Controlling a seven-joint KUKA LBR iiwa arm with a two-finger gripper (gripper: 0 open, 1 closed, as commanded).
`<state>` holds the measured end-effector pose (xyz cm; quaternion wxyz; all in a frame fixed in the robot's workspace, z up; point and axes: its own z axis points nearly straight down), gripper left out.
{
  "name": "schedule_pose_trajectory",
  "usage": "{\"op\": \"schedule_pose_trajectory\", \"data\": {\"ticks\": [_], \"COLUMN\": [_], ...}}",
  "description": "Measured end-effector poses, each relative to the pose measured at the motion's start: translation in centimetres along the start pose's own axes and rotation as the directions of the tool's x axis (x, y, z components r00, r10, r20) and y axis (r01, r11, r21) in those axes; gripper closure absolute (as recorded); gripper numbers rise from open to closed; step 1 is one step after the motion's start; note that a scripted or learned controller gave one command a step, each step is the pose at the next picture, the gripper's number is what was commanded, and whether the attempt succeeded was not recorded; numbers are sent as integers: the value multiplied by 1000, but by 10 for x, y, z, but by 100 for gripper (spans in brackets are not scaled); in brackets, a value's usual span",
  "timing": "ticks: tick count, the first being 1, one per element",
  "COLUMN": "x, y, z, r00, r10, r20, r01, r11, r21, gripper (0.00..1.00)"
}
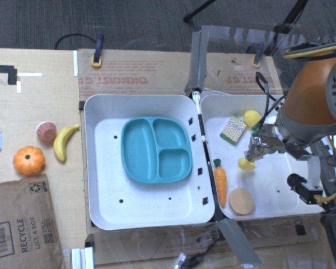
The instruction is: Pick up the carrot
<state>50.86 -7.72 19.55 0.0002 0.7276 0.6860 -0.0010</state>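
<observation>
Cardboard marked RECYCLE lies at the near left corner of the table. Beyond it sit a small pumpkin, a banana and a pink cupcake-like item. Two white bins stand side by side. Left bin: holds a teal divided plate, lying flat near its centre. Right bin: holds the carrot, lying along the bin's left wall, green top toward the far side. Just right of the carrot's near end rests a tan round disc. A green patterned packet and a yellow ball lie at the far side. Tool: positioned over the right bin, right of the carrot and apart from it, beside a small yellow object. Tool state: cannot tell.
</observation>
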Motion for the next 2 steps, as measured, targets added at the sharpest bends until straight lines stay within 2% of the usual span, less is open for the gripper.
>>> {"op": "schedule_pose_trajectory", "data": {"ticks": [1, 2], "x": [42, 67], "y": [-32, -35], "z": [5, 5], "r00": [976, 814], "r10": [219, 581], "r20": [0, 1], "r01": [-219, -581], "r11": [976, 814], "r21": [5, 1], "gripper": [100, 100]}}
